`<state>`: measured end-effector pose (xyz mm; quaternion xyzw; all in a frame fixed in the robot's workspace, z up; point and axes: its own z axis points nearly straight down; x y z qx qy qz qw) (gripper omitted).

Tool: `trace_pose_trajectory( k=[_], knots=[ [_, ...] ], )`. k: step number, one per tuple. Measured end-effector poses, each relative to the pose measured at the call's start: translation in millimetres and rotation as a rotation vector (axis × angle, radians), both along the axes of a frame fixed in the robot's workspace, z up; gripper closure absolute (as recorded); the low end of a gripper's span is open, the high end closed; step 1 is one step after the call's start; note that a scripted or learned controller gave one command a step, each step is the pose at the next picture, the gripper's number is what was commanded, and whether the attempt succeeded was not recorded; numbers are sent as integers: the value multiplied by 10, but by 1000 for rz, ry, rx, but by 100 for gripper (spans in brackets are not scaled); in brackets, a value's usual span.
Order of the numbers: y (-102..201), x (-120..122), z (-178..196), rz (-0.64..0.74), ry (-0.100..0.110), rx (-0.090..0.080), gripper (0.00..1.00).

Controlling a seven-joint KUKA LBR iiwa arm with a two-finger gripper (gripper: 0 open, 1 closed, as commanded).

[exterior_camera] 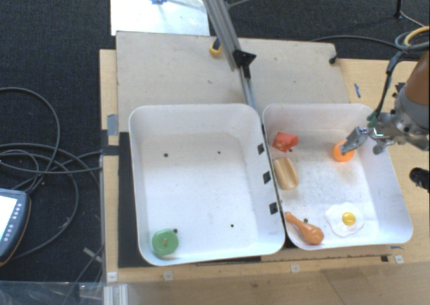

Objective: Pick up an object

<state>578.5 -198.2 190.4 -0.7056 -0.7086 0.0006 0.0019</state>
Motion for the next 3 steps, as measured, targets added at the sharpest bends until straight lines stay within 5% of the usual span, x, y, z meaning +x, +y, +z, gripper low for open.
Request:
trace_pose_trajectory(
  k=[1, 3],
  knots=[
    [-1, 10, 25, 1, -4, -1, 0],
    [-1, 1, -1019, -3, 0, 0, 0]
  ],
)
